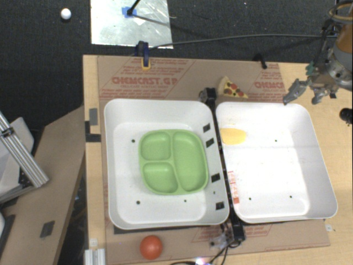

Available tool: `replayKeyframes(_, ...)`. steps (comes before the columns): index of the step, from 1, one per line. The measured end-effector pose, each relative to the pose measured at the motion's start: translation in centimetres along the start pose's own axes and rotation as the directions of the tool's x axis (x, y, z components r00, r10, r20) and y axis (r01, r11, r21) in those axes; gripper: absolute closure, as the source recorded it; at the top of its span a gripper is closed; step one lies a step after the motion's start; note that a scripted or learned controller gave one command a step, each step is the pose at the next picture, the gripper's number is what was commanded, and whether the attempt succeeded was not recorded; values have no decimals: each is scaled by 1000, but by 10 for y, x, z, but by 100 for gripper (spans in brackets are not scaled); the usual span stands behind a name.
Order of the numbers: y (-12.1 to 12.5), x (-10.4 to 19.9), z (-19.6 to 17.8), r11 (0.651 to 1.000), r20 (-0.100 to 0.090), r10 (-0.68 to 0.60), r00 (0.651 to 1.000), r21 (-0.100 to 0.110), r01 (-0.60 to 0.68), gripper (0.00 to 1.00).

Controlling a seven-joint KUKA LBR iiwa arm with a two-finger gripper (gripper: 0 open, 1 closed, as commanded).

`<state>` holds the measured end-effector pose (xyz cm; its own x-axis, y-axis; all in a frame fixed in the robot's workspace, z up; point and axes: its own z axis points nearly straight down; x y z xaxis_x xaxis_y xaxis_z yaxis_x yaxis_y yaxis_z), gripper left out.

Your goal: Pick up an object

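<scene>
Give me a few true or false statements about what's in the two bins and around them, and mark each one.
1. The green divided plate lies in the left bin. True.
2. The yellow piece lies in the left bin. False: it lies in the right bin, near its upper left corner.
3. The pizza slice toy sits on the board outside both bins. True.
4. The red ball is inside the right bin. False: it rests on the bench in front of the left bin.
5. The pincer holds the yellow piece. False: it is above the right bin's upper right corner, far from that piece, with nothing between its fingers.
</scene>
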<state>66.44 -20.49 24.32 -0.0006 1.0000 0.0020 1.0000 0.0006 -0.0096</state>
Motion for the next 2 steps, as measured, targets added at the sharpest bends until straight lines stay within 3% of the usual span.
replayKeyframes(1, 2, 1, -8, 1000, 3, -3, 1000, -12, 3, 0)
replayKeyframes(2, 2, 1, 33, 1000, 3, -2, 1000, -10, 2, 0)
